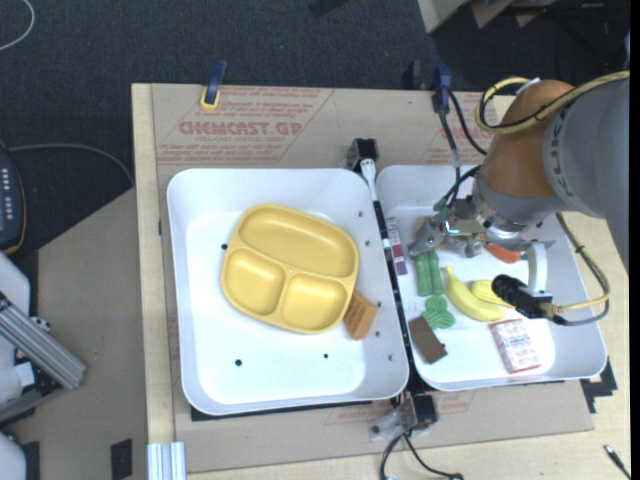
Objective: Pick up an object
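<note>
- The gripper (pixel 440 230) hangs low in the right bin (pixel 580 353), above the green pieces (pixel 430 273); whether it is open or closed, I cannot tell.
- Judged step: the approach; next comes a descent onto one object.
- Count: two bins; one yellow tray (pixel 288 266) in the left bin (pixel 200 348); one banana (pixel 472 298); one red-and-white packet (pixel 517 346).

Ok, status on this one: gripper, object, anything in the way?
Gripper low over right bin, nothing seen held. Banana and green pieces just beneath. Yellow tray in left bin.
</note>
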You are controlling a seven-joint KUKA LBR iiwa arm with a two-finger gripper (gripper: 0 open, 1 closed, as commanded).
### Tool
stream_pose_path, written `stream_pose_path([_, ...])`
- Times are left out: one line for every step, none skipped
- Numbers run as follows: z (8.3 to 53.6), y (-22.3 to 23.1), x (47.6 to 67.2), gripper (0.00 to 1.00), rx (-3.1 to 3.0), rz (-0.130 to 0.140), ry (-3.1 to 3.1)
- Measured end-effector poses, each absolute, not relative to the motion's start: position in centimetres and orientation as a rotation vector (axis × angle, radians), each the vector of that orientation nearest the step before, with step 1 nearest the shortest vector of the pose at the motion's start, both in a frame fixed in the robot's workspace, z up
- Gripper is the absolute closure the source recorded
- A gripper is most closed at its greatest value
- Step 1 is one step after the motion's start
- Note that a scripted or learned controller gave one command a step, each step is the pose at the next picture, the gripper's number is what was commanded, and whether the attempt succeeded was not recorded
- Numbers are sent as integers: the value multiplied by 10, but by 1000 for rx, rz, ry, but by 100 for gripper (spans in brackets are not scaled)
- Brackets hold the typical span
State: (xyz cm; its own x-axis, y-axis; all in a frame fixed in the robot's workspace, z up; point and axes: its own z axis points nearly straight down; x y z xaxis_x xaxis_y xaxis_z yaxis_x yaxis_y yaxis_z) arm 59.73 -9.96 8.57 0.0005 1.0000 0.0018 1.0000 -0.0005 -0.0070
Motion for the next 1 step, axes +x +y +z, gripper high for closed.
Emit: stream_pose_path([100, -100, 599, 100, -2223, -1, -2220])
